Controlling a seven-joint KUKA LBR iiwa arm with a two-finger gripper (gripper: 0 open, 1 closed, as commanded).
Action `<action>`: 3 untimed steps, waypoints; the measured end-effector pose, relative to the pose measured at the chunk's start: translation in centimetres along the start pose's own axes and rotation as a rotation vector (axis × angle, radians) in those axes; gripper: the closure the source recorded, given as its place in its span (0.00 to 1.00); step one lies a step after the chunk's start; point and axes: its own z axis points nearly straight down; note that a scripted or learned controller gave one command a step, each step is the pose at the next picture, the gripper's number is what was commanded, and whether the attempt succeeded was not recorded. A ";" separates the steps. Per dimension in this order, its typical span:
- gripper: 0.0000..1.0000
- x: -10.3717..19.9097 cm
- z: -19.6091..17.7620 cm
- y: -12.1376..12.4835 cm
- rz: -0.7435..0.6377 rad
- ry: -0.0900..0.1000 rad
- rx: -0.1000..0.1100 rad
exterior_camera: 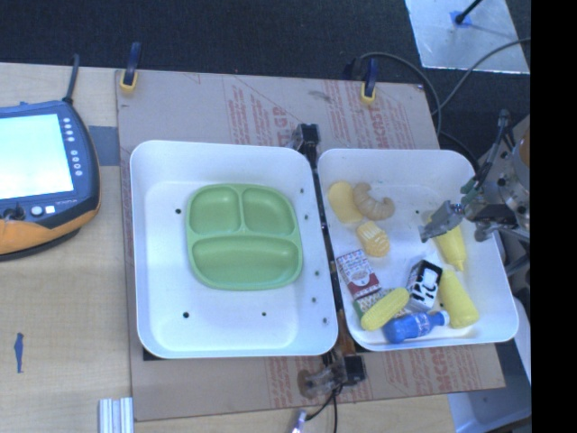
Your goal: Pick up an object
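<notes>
Just below the end effector [453, 216] — fingers apart, nothing between them — a yellow bottle [453, 245] in the right bin [406, 163].

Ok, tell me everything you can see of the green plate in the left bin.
The green plate is a light-green, matte, plastic-looking rounded square with three compartments: two small ones at the far side, one wide one nearer the camera. It lies flat, right way up, near the middle of the left bin, its compartments bare, apart from the walls.
</notes>
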 end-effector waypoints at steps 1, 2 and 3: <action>0.00 0.6 15.0 -2.3 -0.002 0.000 -0.003; 0.00 3.6 16.3 4.2 0.001 -0.013 -0.027; 0.00 3.8 16.3 5.1 0.002 -0.012 -0.022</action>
